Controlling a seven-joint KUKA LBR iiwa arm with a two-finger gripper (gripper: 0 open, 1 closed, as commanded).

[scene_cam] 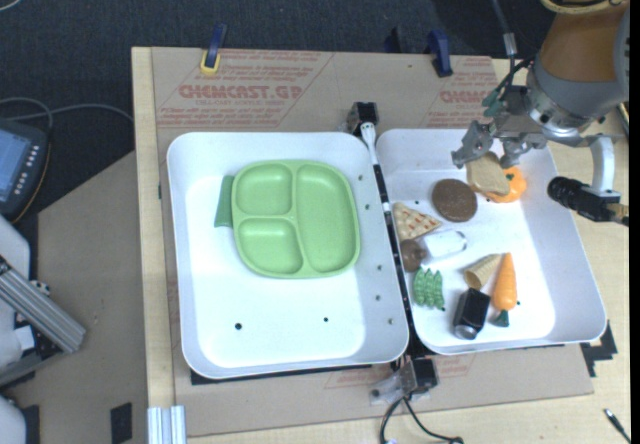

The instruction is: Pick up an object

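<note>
over the right bin point(575, 277), open jaws point(497, 150) hover above one carrot point(506, 281), one brown disc point(454, 199).

At centre frame, a pale green three-compartment plastic plate point(296, 217) lies in the white shallow left bin point(205, 322). The white right bin point(575, 302) holds a brown round disc point(454, 199), an orange carrot point(505, 281) and a dark green leafy piece point(429, 287).

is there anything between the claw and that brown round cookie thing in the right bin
Nothing visible blocks it. The claw hangs over the right bin's upper part, above a bread slice and an orange piece. The brown round cookie lies just beside them, uncovered from above.
</note>
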